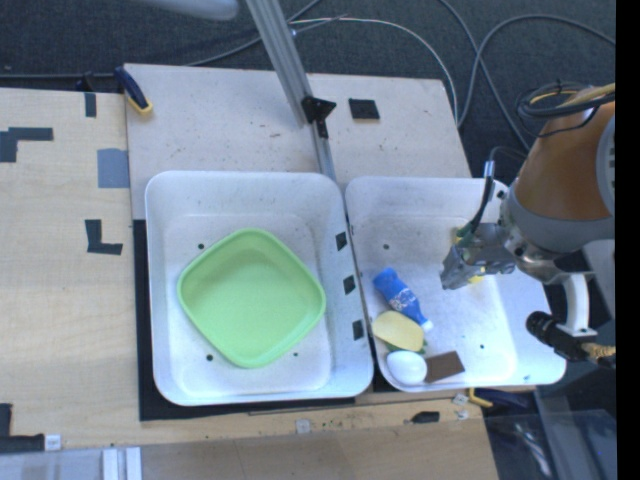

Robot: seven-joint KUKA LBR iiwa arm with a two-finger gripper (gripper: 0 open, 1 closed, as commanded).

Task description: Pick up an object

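In the right bin [400, 203] lie a blue bottle [399, 295], a pale yellow object [397, 330], a white egg-shaped object [406, 367] and a small brown block [444, 365], all near the bin's front left. My gripper [461, 271] hangs over the middle of this bin, to the right of the blue bottle and apart from it. Nothing shows between its tips.
The left bin [165, 198] holds a green square plate [251, 296]. A metal pole [285, 48] slants down to the divider between the bins. Cables [470, 58] run over the dark floor behind the bench.
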